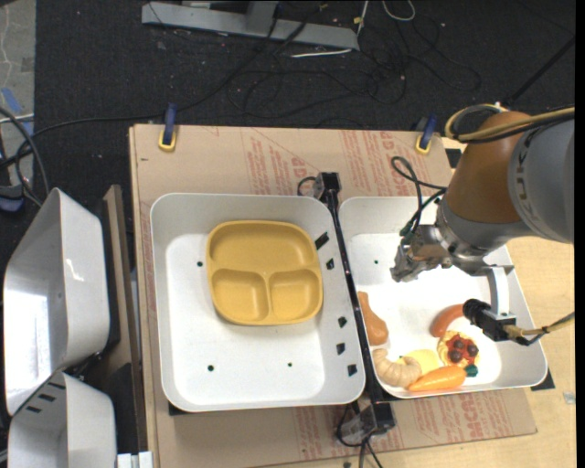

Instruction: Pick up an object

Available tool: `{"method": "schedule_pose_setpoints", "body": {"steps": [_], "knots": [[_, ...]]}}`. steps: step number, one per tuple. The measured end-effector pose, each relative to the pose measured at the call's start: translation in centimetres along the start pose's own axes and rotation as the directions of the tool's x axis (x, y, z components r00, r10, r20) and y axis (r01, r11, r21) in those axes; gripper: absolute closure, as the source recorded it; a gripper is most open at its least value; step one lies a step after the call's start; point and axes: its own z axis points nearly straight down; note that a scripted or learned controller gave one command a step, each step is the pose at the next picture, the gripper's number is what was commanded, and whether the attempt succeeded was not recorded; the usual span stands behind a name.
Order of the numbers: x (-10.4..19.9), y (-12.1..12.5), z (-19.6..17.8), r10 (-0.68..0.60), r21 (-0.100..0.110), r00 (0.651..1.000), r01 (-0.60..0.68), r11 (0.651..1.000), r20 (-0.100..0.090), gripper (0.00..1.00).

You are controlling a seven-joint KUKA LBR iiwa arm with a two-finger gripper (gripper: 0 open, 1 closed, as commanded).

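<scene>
The worktop (274, 151) is a sheet of brown cardboard-like board with faint red printed writing across it; the letters are too pale and broken to read. Two yellow clamps (167, 139) hold its top edge, one at the upper left and one at the upper right of the board. Around it the floor (91, 64) is dark, with black cables lying loose across the upper part of the frame and a flat grey device (247, 23) at the top centre. At the left edge of the frame stand spare white bins (50, 283), tilted.

On the board two shallow white bins lie side by side and touch along a black divider. The left bin (183, 366) carries a yellow plate (265, 271) with three compartments, in its upper middle part. The right bin (530, 366) holds small toy foods in its lower part: an orange pear-shaped piece (371, 320) just beside the divider, a pale ridged piece (398, 368) below it, a yellow piece (422, 359), an orange carrot (437, 378) along the bottom wall, a red-orange round piece (447, 319) and a small tart with dark berries (460, 348).

The arm (512, 183) comes in from the upper right of the frame. Its gripper (409, 263) hangs over the upper left part of the right bin, above bare white floor and apart from the foods. Nothing is seen between the jaws; whether they are spread or pressed together I cannot tell.
</scene>
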Motion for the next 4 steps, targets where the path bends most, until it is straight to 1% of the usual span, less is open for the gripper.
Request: {"method": "schedule_pose_setpoints", "body": {"steps": [1, 2, 3, 4], "knots": [[0.2, -0.2, -4.3, 0.000, -0.002, 1.000, 0.000, 1.000, 0.000, 1.00], [0.2, -0.1, -9.6, -0.001, -0.003, 1.000, 0.001, 1.000, 0.001, 1.00], [5.9, -0.2, -9.8, -0.006, 0.002, 1.000, 0.006, 1.000, -0.002, 1.00], [11.6, -0.6, -9.4, -0.005, 0.003, 1.000, 0.005, 1.000, -0.001, 1.00]]}}
